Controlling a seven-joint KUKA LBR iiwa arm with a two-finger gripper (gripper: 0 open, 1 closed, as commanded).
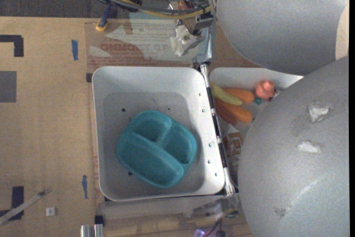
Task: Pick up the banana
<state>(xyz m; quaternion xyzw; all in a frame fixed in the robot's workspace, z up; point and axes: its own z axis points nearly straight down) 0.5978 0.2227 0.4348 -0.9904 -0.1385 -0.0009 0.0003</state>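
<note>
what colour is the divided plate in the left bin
Teal, a blue-green; the divided plate shows clearly in the camera view.

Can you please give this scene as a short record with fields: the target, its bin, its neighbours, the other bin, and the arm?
target: banana, yellow, lying flat
bin of target: right bin, largely covered by the arm
neighbours: two orange carrots, a pink item
left bin: holds a teal divided plate
arm: grey, over the right bin
</note>
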